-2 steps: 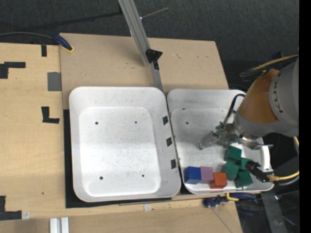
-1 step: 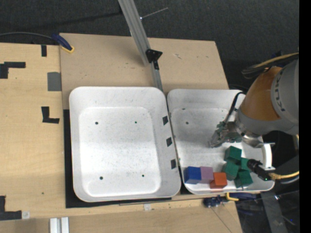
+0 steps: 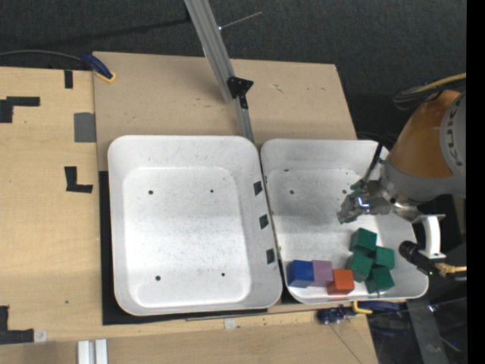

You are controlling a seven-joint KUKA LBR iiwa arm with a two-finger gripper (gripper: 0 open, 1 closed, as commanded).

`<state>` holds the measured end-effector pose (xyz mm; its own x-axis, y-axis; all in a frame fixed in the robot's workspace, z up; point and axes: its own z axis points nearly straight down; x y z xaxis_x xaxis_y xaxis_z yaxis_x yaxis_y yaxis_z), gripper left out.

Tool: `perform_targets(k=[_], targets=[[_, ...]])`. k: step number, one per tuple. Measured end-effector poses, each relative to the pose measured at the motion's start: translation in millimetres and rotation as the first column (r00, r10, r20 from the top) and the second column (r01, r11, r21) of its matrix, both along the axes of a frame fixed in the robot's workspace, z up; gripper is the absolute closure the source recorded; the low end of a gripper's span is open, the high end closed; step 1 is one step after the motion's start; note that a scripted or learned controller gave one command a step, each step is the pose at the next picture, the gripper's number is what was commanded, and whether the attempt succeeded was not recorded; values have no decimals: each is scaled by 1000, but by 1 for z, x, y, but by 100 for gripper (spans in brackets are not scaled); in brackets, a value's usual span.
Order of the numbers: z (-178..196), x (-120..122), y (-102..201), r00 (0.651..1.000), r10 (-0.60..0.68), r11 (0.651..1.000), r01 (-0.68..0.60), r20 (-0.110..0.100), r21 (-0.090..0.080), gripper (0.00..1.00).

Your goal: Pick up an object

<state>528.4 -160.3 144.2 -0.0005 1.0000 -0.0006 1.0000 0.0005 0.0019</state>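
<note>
The gripper [image 3: 355,207] hangs over the right bin [image 3: 318,154], near its right wall; I cannot tell how it is set. The blocks crowd the bin's near right corner: green blocks [image 3: 370,258] in a cluster running from below the gripper towards the rim, with an orange block [image 3: 342,280], a purple block [image 3: 323,271] and a blue block [image 3: 301,271] in a row along the near rim. The bin's far and left floor lies bare. The left bin [image 3: 182,149] adjoins it.

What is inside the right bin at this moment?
The right bin holds green blocks, a blue block, a purple block and an orange block. The end effector hangs above, hiding some floor.
</note>
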Motion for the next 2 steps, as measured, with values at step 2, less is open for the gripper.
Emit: perform_targets(k=[2], targets=[[112, 7, -4, 1000, 2, 1000, -2, 3, -1, 100]])
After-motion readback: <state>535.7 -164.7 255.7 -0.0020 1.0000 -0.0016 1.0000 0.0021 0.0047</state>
